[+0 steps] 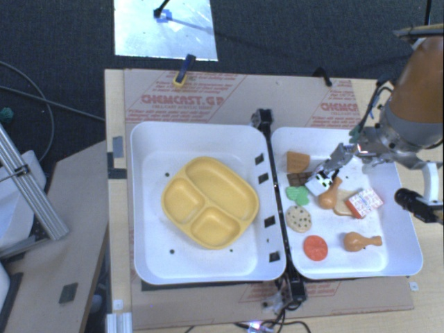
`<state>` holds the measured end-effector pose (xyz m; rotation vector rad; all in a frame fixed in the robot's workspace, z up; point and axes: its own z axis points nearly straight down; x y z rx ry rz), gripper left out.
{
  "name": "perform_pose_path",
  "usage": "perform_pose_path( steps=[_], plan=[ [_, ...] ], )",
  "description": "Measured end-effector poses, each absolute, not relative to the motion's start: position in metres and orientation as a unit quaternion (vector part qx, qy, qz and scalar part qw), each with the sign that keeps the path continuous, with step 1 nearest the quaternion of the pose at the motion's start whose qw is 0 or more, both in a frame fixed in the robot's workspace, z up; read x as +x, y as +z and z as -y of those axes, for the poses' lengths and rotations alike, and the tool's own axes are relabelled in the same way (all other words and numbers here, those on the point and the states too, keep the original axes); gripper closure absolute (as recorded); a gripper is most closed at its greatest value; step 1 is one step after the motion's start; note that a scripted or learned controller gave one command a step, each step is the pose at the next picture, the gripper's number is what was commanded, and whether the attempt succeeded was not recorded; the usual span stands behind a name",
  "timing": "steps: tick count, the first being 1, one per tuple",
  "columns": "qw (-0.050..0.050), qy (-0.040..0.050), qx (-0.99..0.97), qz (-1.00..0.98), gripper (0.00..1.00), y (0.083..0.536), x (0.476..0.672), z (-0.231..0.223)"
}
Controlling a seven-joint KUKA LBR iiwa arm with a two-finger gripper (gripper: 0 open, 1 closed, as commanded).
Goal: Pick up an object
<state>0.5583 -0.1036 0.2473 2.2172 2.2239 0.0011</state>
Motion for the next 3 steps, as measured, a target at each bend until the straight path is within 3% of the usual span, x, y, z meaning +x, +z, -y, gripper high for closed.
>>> perform_pose_path(
  steps=[1, 2, 3],
  plan=[
    [0.004, 0.0031, 0.706, -0.708, 0.0, 0.099, 0.542, 0.113],
    [0.0, 0.0009, 0.705, -0.709, 0.0, 0.187, 0.485, 0.07],
    [0.003, 0.0025, 0.706, -0.709, 0.0, 0.265, 0.488, 0.077]
  ],
)
